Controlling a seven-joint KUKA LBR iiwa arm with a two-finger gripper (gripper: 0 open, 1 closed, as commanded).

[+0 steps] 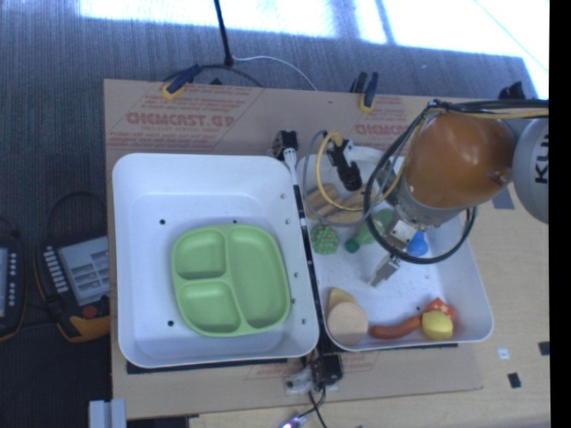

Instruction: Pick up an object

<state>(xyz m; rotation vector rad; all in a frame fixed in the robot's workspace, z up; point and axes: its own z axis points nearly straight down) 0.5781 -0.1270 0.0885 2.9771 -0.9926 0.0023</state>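
The arm reaches in from the right over the right bin [464, 292], its orange band covering the bin's back half. My gripper [385, 271] hangs low over the bin's middle, above bare floor, with nothing seen between its fingers. Around it lie a green bumpy ball [324, 238], a small dark green piece [359, 238], a blue item [417, 246] partly hidden by the wrist, a tan bread-like lump [346, 318], a red sausage [394, 329] and a yellow and orange toy [437, 321].
The left bin [143, 194] holds a green divided plate [231, 279]. Yellow and black cables [337, 184] loop over the right bin's back edge. Clamps [364, 90] sit on the cardboard at the back. A handheld controller [76, 279] lies to the far left.
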